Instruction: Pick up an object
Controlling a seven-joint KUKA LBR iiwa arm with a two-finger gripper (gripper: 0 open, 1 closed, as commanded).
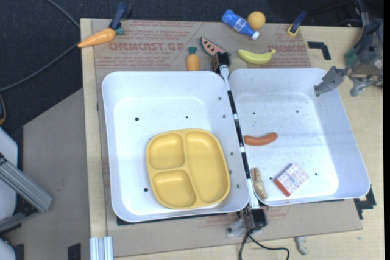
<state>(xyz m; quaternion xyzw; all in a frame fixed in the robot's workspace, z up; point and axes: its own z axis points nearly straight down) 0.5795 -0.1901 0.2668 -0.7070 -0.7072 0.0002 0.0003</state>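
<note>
The right bin [332, 131] holds a red-brown sausage [260, 139] near its left wall. A tan, bread-like piece [259, 184] lies at its front left corner. A red and white packet [291, 178] rests beside that piece. My gripper [341, 87] hovers over the bin's far right corner, well away from all three. Its two grey fingers [326, 81] are spread and nothing sits between them.
A yellow divided plate [187, 167] lies in the left bin [122, 131]. Behind the bins are a carrot [96, 38], a watermelon slice [211, 45], a banana [256, 56], a blue bottle [239, 24] and an orange ball [256, 19].
</note>
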